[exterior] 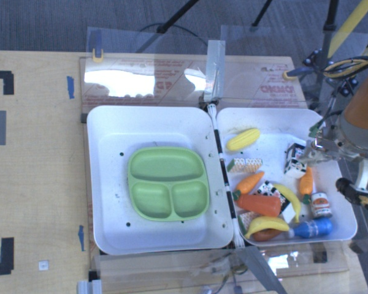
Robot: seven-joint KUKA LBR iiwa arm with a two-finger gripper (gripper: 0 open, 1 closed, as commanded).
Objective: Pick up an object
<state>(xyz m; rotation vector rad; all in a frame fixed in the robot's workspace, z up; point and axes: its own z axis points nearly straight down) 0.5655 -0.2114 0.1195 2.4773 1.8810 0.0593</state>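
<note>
A: Where the table [37, 164] came nearest the camera, what lay in the right bin [349, 228]?

B: Along its near wall sat a blue bottle [313, 228] on its side, and just left of it a yellow banana [268, 225] resting over something red. Behind the bottle stood a small can [321, 205] with a red label.

A: And further in?

B: A red-orange piece [260, 204] lay beside the banana, touching a black-and-white patterned item [270, 190]. A second, thinner banana [291, 198] curved beside those. An orange carrot [249, 182] slanted toward the dividing wall, with a pale strip bearing orange marks [246, 164] behind it. A smaller carrot [305, 182] stood near the can.

A: Where was the tool?

B: The tool [306, 155] hung over the right bin's far right part, reaching in from the right, just above a black-and-white block [293, 158]. I could not tell whether its fingers were apart or together, and nothing showed plainly between them. The small carrot crowded in just below it.

A: Anything beyond that?

B: A yellow corn cob [243, 139] lay well apart, toward the far wall. The left bin [101, 164] held a green divided plate [168, 184]. Clear panels [147, 72] stood behind both bins.
</note>
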